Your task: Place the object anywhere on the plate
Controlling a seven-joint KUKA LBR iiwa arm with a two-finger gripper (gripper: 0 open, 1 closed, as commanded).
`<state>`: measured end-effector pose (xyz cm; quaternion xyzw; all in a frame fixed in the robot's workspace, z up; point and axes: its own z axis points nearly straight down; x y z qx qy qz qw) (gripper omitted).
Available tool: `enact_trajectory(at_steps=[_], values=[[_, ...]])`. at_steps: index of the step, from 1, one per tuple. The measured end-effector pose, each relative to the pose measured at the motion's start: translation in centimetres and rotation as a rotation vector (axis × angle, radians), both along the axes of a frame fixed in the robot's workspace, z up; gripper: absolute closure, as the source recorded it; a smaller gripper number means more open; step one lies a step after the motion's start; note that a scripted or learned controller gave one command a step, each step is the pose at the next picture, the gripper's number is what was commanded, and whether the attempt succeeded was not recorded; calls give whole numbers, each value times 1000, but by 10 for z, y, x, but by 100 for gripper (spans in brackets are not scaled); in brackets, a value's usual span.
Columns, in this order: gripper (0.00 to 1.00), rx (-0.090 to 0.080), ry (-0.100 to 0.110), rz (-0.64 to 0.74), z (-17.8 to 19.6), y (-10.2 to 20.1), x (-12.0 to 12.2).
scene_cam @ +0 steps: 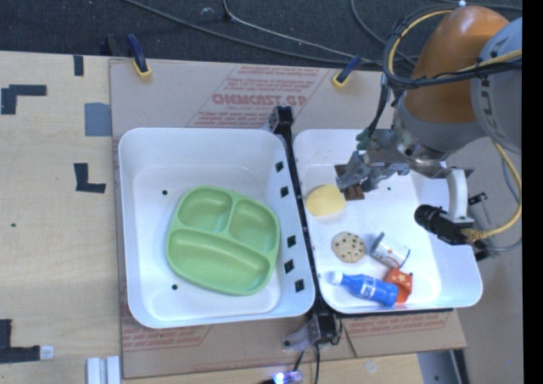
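A light green divided plate (224,239) lies in the left bin (136,162). In the right bin (458,285) a pale yellow rounded object (325,201) sits near the divider. My gripper (350,183) hangs just to the right of and above that yellow object, its dark fingers pointing down-left toward it. Nothing shows between the fingers. A round cookie (348,246) lies below the yellow object. A blue bottle with a white cap (366,286) rests along the bin's front wall, with a small white and orange packet (394,259) beside it.
The grey arm with its orange band (454,43) covers the right bin's far right corner. A black fitting (441,222) with cables sticks out over the bin's right side. Black clips run along the divider (293,204) between the bins.
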<state>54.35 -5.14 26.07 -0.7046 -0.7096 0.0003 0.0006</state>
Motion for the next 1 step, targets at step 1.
enact_trajectory(at_steps=[1], values=[[100,0,1,-1,-17,57,15]])
